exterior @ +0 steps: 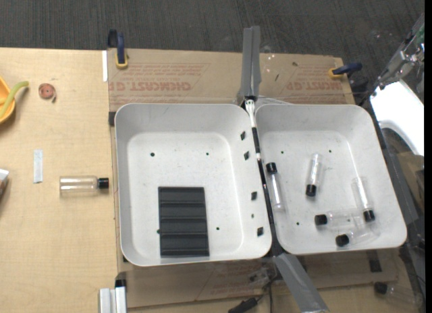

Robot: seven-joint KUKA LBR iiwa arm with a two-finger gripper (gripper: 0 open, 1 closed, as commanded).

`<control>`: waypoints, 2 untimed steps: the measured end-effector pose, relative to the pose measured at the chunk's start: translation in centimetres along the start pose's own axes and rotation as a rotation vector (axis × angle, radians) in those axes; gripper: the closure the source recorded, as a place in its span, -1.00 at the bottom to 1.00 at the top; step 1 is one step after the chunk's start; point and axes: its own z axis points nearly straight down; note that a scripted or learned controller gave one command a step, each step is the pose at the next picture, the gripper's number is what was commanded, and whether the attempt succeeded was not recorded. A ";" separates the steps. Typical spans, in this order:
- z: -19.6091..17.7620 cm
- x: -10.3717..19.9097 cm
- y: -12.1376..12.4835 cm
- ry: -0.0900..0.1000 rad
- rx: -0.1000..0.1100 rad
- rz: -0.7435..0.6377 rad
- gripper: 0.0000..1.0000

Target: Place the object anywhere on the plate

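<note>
A black ribbed plate lies flat on the floor of the left bin, near its front wall. In the right bin lie several clear vials with black caps. One vial rests along the bin's left wall. Another vial lies near the middle. A third vial is on the right, and two more lie together by the front wall. All the vials are on their sides and nothing touches them.
A clear vial lies on the wooden bench left of the bins, beside a small white strip. A yellow object and a brown disc sit far left. Clamps hold cardboard behind the bins. White equipment stands at the right edge.
</note>
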 end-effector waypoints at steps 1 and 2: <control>-7.7 -0.4 -2.8 0.000 0.001 0.265 -1.00; -3.4 5.4 3.3 -0.001 0.003 0.625 -1.00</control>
